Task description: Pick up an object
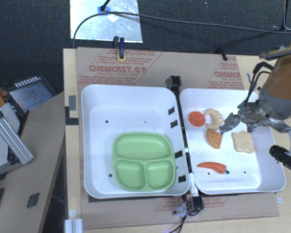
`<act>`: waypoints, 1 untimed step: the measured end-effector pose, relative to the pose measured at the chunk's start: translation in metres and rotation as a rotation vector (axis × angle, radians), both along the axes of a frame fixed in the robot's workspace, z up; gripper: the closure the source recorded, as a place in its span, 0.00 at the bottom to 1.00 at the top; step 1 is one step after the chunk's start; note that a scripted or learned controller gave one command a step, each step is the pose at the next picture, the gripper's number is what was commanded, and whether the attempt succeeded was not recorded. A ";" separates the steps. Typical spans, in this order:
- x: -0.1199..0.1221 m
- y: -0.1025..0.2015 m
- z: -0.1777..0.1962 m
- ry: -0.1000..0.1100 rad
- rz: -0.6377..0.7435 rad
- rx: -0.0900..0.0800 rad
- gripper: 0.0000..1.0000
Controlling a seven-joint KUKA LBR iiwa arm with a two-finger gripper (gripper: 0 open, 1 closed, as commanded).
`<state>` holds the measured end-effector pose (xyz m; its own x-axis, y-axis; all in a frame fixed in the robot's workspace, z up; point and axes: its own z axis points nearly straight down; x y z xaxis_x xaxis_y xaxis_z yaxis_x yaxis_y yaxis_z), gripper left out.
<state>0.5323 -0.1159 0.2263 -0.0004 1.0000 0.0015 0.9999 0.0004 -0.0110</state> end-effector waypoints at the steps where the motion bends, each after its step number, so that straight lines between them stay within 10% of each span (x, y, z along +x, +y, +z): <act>1: 0.003 0.000 0.006 -0.013 0.003 -0.002 0.00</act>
<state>0.5349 -0.1156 0.2324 -0.0031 1.0000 -0.0003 1.0000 0.0031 0.0015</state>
